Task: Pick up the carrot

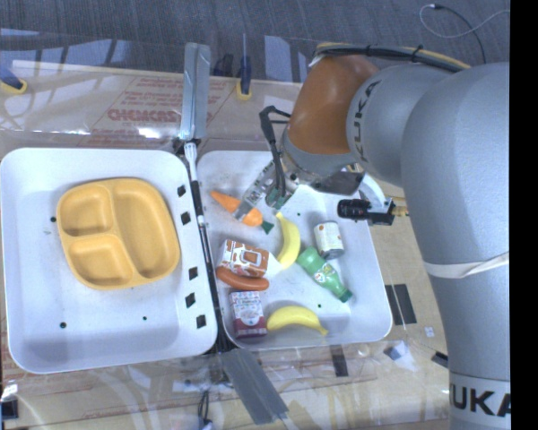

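Observation:
The carrot is a small orange piece lying in the upper left of the right bin, close to the divider. A second orange bit with a green end lies just right of and below it. My gripper hangs from the orange-banded wrist directly right of the carrot, low over the bin, with its tip reaching down among these orange pieces. The wrist body hides the bin's upper middle.
The right bin also holds two bananas, a green bottle, a small can, a printed carton, a sausage and a red packet. A yellow divided plate sits in the left bin.

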`<state>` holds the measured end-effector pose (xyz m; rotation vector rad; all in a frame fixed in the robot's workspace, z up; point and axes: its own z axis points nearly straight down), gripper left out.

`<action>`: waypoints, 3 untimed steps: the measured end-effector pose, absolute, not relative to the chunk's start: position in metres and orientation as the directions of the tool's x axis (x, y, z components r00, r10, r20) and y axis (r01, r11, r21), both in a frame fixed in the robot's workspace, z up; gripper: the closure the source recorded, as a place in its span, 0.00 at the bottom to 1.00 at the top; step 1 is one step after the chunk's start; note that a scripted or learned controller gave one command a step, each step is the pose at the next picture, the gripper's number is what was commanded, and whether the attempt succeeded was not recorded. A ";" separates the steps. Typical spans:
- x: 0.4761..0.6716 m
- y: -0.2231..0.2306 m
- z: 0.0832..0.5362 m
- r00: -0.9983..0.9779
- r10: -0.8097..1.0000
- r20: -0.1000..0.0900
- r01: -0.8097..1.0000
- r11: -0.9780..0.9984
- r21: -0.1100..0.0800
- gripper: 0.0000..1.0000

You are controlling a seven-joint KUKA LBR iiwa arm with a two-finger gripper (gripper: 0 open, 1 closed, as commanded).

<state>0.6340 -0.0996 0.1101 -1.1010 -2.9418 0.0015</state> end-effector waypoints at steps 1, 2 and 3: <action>0.647 -0.033 0.191 -0.669 0.744 -0.001 0.744 0.669 0.000 1.00; 0.642 -0.058 0.190 -0.696 0.718 0.002 0.718 0.696 -0.003 1.00; 0.608 -0.049 0.190 -0.752 0.659 0.002 0.659 0.752 -0.002 1.00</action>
